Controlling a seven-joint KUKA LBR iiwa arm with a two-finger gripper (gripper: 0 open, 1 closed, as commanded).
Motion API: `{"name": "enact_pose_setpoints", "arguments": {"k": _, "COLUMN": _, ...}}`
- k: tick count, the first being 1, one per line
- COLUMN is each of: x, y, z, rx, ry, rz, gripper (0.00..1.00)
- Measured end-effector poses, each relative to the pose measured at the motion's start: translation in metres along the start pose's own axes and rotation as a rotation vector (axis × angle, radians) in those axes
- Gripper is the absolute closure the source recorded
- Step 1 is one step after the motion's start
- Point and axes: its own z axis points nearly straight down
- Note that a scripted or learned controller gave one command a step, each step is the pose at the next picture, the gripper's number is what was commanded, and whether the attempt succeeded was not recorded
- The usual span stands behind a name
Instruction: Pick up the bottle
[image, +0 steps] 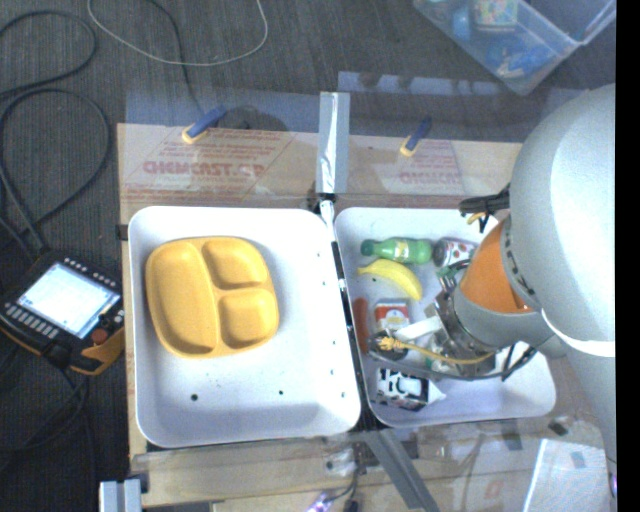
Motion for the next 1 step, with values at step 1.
{"name": "enact_pose_setpoints", "arguments": {"k": 1, "x": 0.0, "y": 0.0004, "z": 0.0, "rx": 0.001, "ry": 0.0, "rz": -0.001, "gripper": 1.0}}
